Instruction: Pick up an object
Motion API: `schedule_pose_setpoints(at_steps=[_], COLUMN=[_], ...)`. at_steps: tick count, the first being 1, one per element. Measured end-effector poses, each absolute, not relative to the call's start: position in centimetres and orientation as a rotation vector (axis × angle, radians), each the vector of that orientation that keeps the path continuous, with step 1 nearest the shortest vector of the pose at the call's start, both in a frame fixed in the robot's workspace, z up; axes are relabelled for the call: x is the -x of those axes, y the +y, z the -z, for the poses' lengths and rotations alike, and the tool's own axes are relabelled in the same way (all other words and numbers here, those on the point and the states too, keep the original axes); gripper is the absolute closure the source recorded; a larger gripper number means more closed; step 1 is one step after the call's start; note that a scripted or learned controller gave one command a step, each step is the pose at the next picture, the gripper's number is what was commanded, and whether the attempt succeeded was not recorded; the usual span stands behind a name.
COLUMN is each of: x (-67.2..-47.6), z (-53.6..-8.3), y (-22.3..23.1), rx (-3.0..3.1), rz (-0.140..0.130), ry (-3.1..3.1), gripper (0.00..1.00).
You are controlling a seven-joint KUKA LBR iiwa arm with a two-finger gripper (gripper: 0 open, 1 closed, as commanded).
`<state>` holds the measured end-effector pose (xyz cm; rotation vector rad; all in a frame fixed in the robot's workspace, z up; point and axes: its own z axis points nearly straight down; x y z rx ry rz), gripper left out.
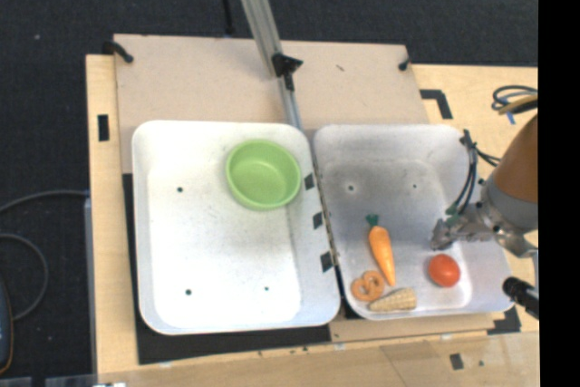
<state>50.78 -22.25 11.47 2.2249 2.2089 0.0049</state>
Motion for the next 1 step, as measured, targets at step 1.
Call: schedule_pose_setpoints(at_steps=[1], x=[-51.40], z=[-15.99], y=[-21.98], rx=[-2.212], rz=[-0.005], ry=[2.220], gripper=[1.00])
